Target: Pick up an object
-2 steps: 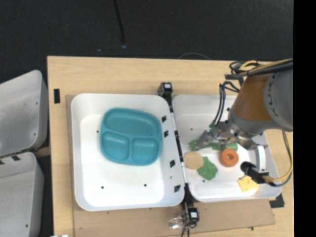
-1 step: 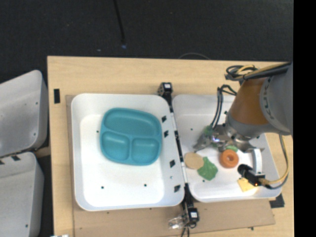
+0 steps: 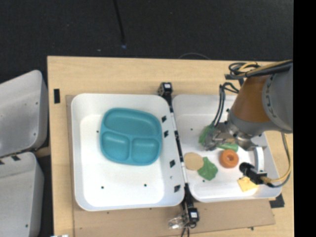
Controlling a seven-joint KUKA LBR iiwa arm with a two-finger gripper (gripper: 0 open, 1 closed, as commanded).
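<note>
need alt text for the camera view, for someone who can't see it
A grey and orange robot arm reaches down into the right white bin among small food toys: an orange ring, a green piece and a tan disc. The left bin holds a teal divided plate.

The setting is a robotics lab test cell. A plain wooden bench (image 3: 123, 75) in the centre of the frame carries two shallow white bins: the left bin (image 3: 79, 181) and the right bin (image 3: 190, 112), joined by black clips (image 3: 174, 132) along the shared edge. An industrial arm (image 3: 256, 105) with exposed cables (image 3: 242, 69) occupies the right of the frame. Dark carpet (image 3: 148, 19) fills the top.
</note>
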